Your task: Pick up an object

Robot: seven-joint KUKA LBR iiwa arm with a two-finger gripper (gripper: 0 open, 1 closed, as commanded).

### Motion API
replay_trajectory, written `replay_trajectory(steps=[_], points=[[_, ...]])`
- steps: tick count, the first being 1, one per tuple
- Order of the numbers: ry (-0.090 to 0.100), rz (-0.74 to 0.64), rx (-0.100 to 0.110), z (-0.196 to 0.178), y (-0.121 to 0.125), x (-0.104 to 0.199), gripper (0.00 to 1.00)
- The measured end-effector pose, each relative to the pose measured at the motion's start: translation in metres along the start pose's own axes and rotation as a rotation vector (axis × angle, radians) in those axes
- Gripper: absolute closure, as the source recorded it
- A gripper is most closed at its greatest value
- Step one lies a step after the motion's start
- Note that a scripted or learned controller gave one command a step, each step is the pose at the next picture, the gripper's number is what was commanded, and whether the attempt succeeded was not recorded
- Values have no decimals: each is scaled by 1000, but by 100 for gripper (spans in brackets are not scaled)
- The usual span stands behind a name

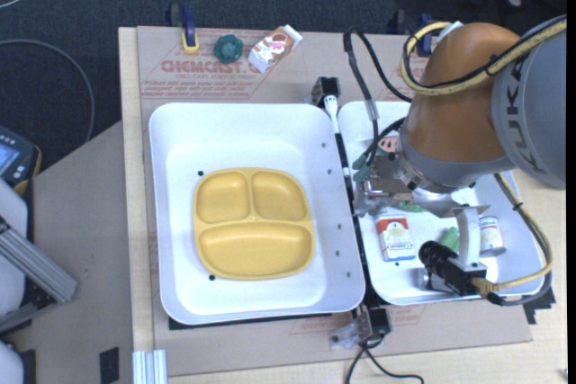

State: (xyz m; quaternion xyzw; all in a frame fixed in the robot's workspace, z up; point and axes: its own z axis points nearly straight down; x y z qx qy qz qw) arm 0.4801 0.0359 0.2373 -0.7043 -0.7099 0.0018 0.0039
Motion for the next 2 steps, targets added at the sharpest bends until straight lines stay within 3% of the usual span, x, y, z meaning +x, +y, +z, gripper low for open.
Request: replay_trajectory(steps=[1, 2], points=[[0, 5, -29, -169, 0, -4, 100], [-3, 7, 4, -59, -2, 19, 100]])
